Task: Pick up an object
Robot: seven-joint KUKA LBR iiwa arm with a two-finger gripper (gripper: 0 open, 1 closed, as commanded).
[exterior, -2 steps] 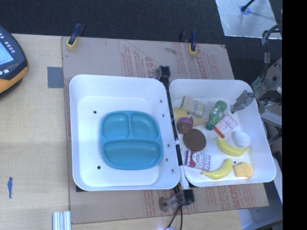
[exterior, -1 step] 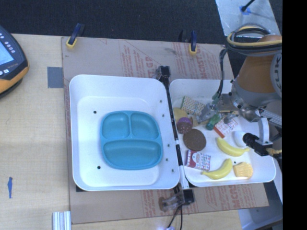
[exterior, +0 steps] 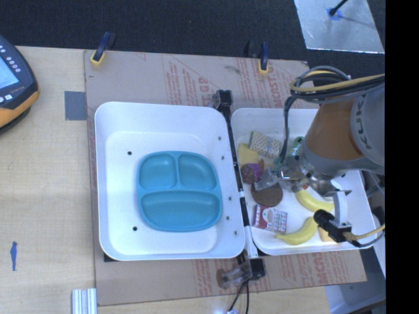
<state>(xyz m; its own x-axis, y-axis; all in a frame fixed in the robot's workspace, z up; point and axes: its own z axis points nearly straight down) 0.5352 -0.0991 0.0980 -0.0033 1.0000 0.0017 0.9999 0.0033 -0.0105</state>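
The right bin [exterior: 262,244] holds several small objects. A yellow block [exterior: 246,154] and a patterned packet [exterior: 265,142] lie at its back left. A dark purple lump [exterior: 251,172] and a brown round disc [exterior: 268,194] sit in the middle, with a red-and-white packet [exterior: 271,220] in front. Two yellow bananas [exterior: 296,233] [exterior: 311,201] lie at the front right. My gripper [exterior: 283,173] hangs low over the bin's middle, just right of the purple lump and above the brown disc. The grey arm with its orange band [exterior: 332,136] covers the bin's right part.
The left bin [exterior: 111,175] holds a blue divided plate [exterior: 178,190]. A black divider bar [exterior: 232,156] runs between the bins. A yellow and black pendant [exterior: 13,80] lies at the far left of the bench. Clamps [exterior: 99,50] [exterior: 263,57] stand along the back edge.
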